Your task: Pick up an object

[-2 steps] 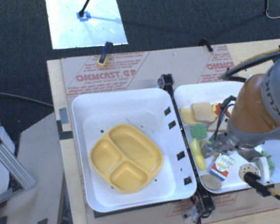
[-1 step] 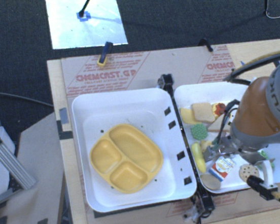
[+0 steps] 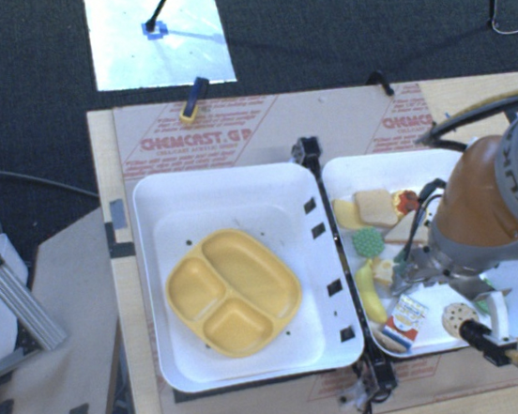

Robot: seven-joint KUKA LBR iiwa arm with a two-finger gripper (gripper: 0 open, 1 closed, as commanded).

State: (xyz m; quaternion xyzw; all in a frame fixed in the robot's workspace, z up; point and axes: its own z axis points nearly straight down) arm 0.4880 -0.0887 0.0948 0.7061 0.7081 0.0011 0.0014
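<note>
- Yellow plastic divided tray (image 3: pixel 233 293) sits alone in the left bin (image 3: pixel 159 205) — three compartments, smooth, glossy, rounded corners, turned at a slant.
- Right bin (image 3: pixel 367 166) carries the clutter, so the pick target is in there: a tan bread-like slab (image 3: pixel 374 207), a pale yellow piece (image 3: pixel 346 213) beside it, a green bumpy round thing (image 3: pixel 369 242), a yellow banana (image 3: pixel 371 293) along the divider side, a small printed packet (image 3: pixel 403 319) in white, red and blue, and a round cookie-like disc with dark dots (image 3: pixel 458 318).
- Arm (image 3: pixel 486 204), grey with an orange band, reaches in from the right and hangs over the middle of the right bin; the tool (image 3: pixel 407 274) is low among the items, near the banana and just above the packet.
- Tool state — cannot tell; the wrist hides it, and nothing is seen held.
- Progress, as I judge it: mid-attempt, tool down at item level, nothing lifted clear. Left to do: secure one item and raise it off the bin floor.
- Materials: both bins are shallow white moulded plastic with a matte look; the counter (image 3: pixel 322 112) is covered by printed brown paper.
</note>
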